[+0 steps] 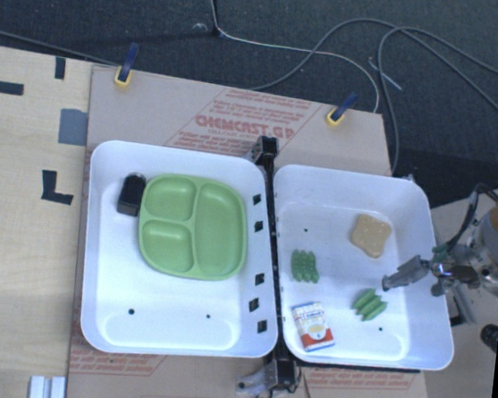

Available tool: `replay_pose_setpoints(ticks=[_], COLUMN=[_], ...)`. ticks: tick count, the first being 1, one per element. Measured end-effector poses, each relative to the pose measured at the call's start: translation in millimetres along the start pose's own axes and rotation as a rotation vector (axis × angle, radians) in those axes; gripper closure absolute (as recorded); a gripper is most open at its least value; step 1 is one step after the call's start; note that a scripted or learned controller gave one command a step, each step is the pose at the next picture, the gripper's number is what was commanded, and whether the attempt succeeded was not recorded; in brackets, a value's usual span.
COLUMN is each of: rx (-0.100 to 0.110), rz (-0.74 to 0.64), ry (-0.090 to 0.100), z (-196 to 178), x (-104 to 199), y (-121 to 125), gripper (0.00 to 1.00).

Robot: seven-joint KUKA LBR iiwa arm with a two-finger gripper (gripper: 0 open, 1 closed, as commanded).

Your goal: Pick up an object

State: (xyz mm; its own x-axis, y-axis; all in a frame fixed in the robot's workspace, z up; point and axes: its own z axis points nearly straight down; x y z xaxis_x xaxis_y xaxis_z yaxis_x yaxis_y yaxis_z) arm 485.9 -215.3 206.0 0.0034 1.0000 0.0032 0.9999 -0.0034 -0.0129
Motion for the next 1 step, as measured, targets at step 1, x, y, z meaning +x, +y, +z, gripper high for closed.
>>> replay_pose_setpoints(ticks=[1], rx=[-0.011], rz=[-0.004], ry=[-0.003], z=[-5.6], x=[0.3], y=[2.9], gripper=[0.00])
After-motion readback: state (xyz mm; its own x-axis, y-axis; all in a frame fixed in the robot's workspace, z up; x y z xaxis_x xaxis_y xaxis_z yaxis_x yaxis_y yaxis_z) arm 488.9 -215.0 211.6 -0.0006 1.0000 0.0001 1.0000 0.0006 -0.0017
